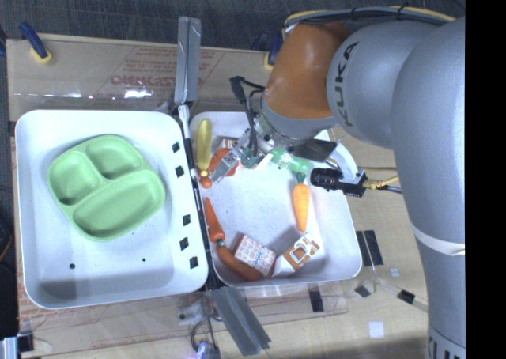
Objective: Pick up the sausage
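My arm reaches in from the right and my wrist hangs over the upper part of the right bin (348, 258); my gripper (243, 156) sits low near that bin's upper left corner, and the bulk of my wrist hides so much of it that I cannot tell how my jaws stand, nor whether anything lies between them. The sausage (237, 263), a reddish-brown curved piece, lies at the bottom edge of the right bin, partly under a small patterned box (254, 253); it is well apart from my gripper. A thin orange-red pepper (213, 221) lies along the bin's left wall, just above the sausage; a yellow banana (203, 144) stands lengthwise against the same wall, higher up, just beside my gripper; a small orange piece (205, 182) sits at the banana's lower end. A carrot (301, 204) lies upright in the view near the right side of the bin; below it rests a small white and brown carton (303, 251), tilted. In the left bin (32, 191) lies a green divided plate (107, 185), with three compartments, towards the upper left.
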Controlling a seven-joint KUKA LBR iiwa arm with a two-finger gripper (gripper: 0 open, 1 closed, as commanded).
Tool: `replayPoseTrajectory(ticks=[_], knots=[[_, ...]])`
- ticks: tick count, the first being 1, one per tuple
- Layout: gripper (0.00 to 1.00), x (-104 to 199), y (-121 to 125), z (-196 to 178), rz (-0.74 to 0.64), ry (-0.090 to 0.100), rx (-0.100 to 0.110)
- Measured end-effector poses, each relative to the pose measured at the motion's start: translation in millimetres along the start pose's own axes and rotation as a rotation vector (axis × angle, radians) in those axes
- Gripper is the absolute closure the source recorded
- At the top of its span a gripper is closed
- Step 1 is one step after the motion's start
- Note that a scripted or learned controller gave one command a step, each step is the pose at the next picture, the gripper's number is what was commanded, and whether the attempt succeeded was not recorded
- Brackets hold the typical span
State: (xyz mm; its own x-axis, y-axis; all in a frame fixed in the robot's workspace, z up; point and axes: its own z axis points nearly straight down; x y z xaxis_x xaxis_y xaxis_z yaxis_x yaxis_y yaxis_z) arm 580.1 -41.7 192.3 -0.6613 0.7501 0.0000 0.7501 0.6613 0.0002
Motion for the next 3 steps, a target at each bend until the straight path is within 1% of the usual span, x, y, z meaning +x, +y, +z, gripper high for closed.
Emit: replayPoseTrajectory(ticks=[1, 2, 3], knots=[[1.0, 121.4, -2.4, 1.1, 0.053, 0.002, 0.003], [1.0, 174.8, 16.2, -89.2, 0.198, 0.0, 0.0], [1.0, 196.1, 97.7, -101.4, 0.932, 0.0, 0.006]])
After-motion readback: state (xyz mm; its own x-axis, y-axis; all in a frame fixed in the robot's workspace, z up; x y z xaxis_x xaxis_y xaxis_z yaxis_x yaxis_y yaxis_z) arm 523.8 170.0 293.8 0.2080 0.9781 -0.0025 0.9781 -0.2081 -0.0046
